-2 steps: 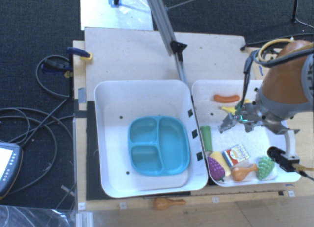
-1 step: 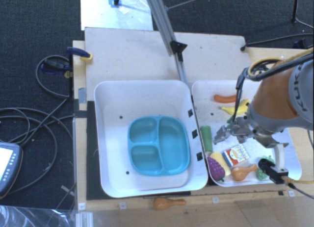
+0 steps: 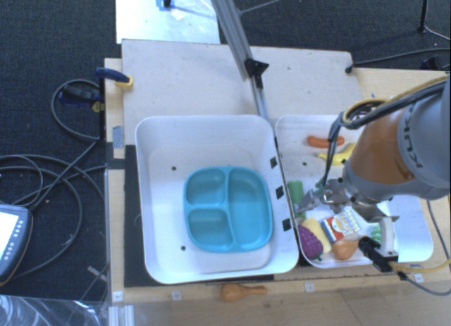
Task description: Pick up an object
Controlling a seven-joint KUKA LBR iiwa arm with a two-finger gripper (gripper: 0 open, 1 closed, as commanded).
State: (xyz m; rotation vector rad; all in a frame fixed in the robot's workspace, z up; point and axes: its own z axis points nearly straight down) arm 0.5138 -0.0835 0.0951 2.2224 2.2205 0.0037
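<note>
Turquoise plastic, a three-part tray (image 3: 227,208), lies in the left white bin (image 3: 158,177) on the worktop (image 3: 190,78). At three o'clock from it, the end effector (image 3: 318,198) hangs low over the right bin (image 3: 292,129); whether it is spread or pressed together cannot be told. Around it lie a green piece (image 3: 295,191), a purple grape bunch (image 3: 310,240), a small carton (image 3: 343,224) and, at twelve o'clock, an orange carrot (image 3: 324,141).
</note>
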